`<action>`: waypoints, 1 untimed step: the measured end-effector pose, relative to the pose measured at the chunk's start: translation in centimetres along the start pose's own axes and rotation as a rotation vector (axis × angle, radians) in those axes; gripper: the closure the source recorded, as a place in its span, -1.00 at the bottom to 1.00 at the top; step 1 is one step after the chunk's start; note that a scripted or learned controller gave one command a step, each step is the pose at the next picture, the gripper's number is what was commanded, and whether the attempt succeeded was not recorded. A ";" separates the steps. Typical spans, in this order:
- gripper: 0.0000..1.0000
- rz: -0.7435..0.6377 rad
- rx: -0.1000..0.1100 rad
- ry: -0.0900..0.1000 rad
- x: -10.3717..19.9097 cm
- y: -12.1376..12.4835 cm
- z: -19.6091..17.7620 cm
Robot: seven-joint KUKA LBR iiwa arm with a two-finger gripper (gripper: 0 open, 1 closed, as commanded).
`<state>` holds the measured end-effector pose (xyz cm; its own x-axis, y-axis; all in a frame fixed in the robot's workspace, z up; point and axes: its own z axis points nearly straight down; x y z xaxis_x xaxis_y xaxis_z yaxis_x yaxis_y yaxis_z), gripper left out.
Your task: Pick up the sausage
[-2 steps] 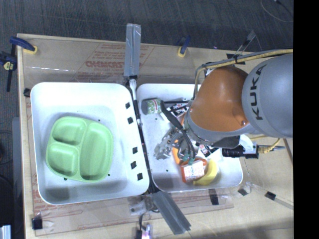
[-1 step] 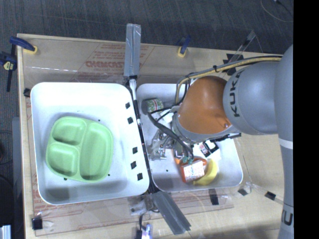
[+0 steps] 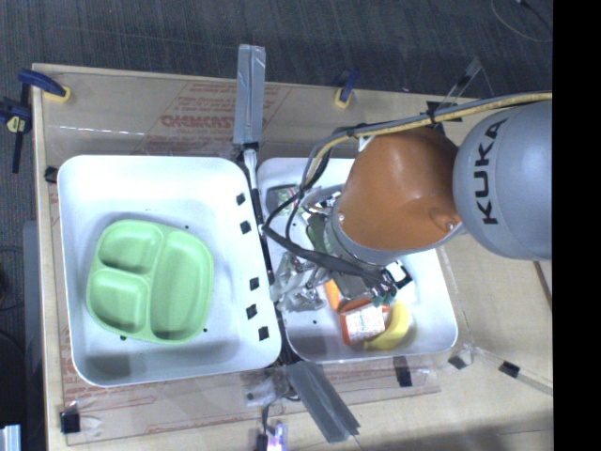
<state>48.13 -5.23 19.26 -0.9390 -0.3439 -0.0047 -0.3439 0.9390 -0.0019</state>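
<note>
My gripper (image 3: 299,287) reaches down into the left part of the right bin (image 3: 441,299), close to the wall between the two bins. The orange wrist band and grey arm (image 3: 399,195) cover most of that bin. Just right of the gripper lies a small orange piece (image 3: 332,295). Beside it sit an orange and white carton (image 3: 364,322) and a yellow banana (image 3: 401,325), both near the bin's front edge.
The left bin (image 3: 84,181) holds a green divided plate (image 3: 150,280). Black cables (image 3: 282,224) loop from the wrist over the divider. Blue clamps (image 3: 42,85) grip the bench's back edge.
</note>
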 end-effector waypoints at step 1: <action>1.00 -0.073 0.022 -0.032 -0.4 -3.3 4.1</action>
<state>49.66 -8.16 15.14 -0.9107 -0.4115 -0.0359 -0.4108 0.9114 -0.0252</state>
